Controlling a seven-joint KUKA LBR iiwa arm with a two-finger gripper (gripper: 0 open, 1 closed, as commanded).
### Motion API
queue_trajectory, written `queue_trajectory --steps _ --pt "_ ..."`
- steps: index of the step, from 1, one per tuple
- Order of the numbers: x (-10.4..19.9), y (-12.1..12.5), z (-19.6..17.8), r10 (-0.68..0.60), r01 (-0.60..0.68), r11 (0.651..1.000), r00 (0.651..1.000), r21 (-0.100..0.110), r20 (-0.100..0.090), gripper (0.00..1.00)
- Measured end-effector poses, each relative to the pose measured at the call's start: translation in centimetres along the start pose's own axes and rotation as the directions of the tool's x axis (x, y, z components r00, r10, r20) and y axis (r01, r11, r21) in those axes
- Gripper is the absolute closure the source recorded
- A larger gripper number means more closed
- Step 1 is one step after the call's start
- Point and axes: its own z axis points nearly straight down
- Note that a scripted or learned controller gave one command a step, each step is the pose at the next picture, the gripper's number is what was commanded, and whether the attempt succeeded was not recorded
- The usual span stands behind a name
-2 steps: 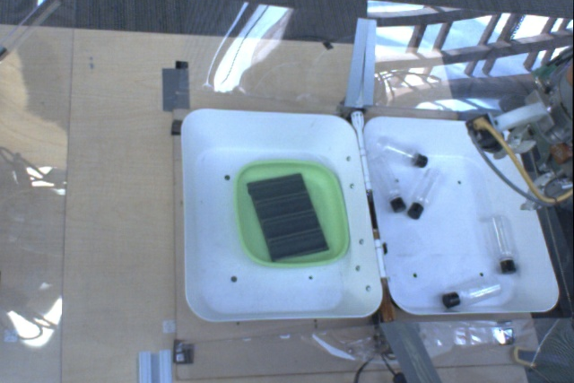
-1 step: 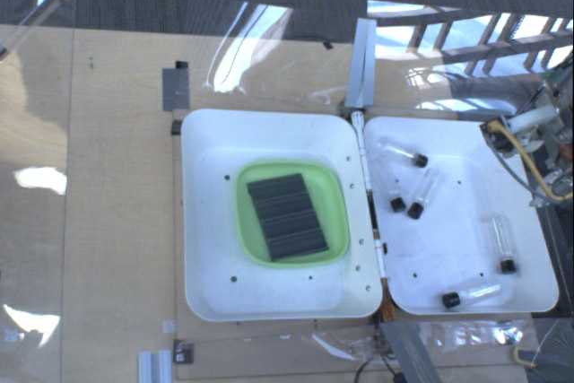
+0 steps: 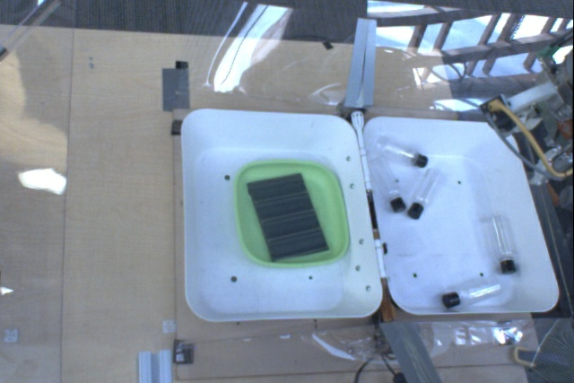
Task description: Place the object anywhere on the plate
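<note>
Showing unlabelled vials point(image 3: 419, 195), green plate point(image 3: 334, 215)

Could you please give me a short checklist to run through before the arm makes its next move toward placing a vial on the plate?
1. Green plate sits inside the left bin: ok.
2. Plate surface free: not ok, a dark ridged block covers its middle.
3. Clear vials with black caps lie in the right bin: ok.
4. A vial lies apart for picking: ok.
5. Anything gripped: cannot tell.
</note>
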Motion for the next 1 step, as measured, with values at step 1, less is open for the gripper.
queue_trajectory --steps 1 --pt "4.34 1.11 -0.93 0.01 -0.01 1.0 1.0 0.0 0.0 0.0"
